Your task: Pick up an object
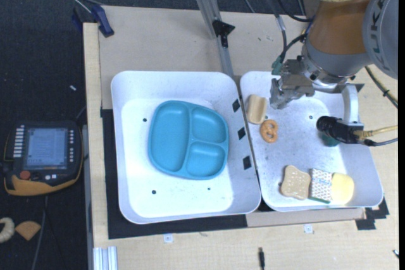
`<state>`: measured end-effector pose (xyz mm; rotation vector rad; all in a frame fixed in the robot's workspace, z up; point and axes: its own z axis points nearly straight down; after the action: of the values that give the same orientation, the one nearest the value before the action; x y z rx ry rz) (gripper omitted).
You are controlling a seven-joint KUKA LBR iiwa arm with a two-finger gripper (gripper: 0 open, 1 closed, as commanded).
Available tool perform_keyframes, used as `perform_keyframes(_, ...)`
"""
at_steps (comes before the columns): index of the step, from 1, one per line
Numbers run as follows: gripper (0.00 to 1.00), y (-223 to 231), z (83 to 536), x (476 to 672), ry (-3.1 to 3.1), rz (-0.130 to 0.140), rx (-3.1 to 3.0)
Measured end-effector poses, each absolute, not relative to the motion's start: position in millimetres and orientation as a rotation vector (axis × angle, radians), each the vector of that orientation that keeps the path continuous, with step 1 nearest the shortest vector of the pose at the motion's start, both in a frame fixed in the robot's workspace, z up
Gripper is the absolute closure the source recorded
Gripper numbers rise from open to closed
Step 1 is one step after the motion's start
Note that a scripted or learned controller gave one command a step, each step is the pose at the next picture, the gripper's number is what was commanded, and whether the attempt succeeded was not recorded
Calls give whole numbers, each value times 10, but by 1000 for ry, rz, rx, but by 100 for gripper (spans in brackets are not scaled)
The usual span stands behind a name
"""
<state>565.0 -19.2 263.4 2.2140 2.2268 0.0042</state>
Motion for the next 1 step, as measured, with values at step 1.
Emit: perform_keyframes(1,100,205,2461,6028,2227,3,2216)
